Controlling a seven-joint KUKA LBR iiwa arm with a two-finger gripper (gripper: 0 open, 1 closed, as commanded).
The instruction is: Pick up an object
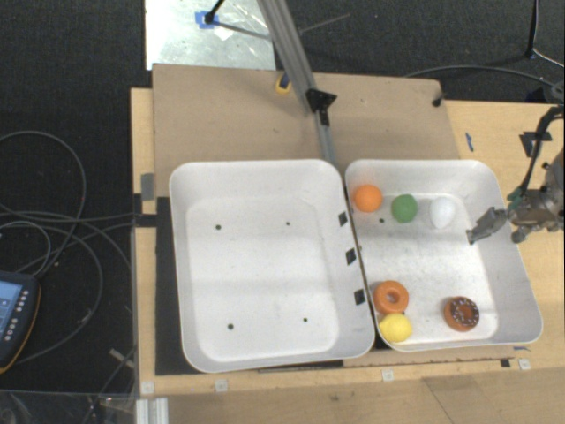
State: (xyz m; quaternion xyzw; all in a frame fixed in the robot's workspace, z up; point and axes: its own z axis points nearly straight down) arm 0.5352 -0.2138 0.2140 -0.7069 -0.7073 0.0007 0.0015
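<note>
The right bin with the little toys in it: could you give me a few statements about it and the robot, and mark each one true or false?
1. The orange ball, green ball and white ball lie in a row along the far side of the right bin. True.
2. The gripper holds the white ball. False: it hangs over the bin's right edge, with nothing seen between its fingers.
3. The yellow ball lies right next to the orange ring. True.
4. The brown doughnut lies in the left bin. False: it lies in the right bin, near its front right corner.
5. All six toys lie in the right bin. True.
</note>
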